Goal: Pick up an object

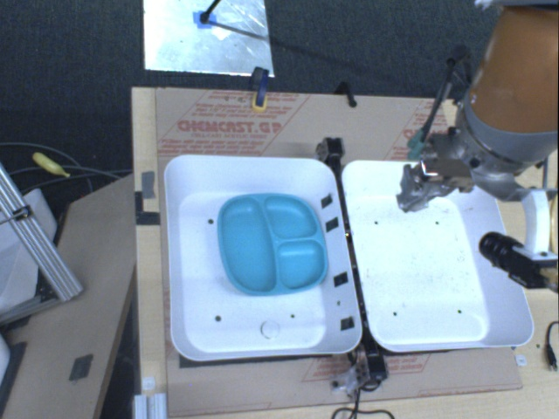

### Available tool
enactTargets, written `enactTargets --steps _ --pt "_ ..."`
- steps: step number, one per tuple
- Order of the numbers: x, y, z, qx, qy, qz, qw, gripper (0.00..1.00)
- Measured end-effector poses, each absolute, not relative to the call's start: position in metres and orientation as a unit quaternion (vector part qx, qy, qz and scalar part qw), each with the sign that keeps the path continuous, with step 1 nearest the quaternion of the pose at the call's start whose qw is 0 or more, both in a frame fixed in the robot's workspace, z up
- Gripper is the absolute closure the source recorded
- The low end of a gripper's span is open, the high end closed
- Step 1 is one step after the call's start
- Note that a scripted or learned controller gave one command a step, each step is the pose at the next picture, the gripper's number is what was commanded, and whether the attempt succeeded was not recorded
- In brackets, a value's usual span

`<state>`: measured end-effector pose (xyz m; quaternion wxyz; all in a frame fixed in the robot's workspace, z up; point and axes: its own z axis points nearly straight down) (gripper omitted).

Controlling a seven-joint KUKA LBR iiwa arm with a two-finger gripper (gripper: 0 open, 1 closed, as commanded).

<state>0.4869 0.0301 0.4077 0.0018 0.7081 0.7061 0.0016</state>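
Arm: grey with an orange band, large at upper right, reaching in over the right bin. Gripper: hangs above the right bin's far-left corner; whether it is open or closed cannot be told, and nothing shows in its grasp. Right bin: white, shallow, floor speckled with small dark marks. Left bin: white, shallow, beside the right bin, joined along a black-clipped seam. Divided plate: light blue, three compartments, lying flat in the middle of the left bin, well apart from the gripper. Desk: board with red printed lettering under both bins. Silver sheet: on dark carpet beyond the desk. Aluminium rail: at left edge.
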Motion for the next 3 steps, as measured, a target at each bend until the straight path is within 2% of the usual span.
enactTargets --steps 1,2,3 --pt "0.486 0.106 0.416 0.703 0.711 0.0024 0.0 1.0" --pt "0.487 0.035 0.409 0.709 0.705 0.0007 0.002 1.0" --pt "0.486 -0.009 0.321 0.709 0.706 -0.0023 -0.001 1.0"
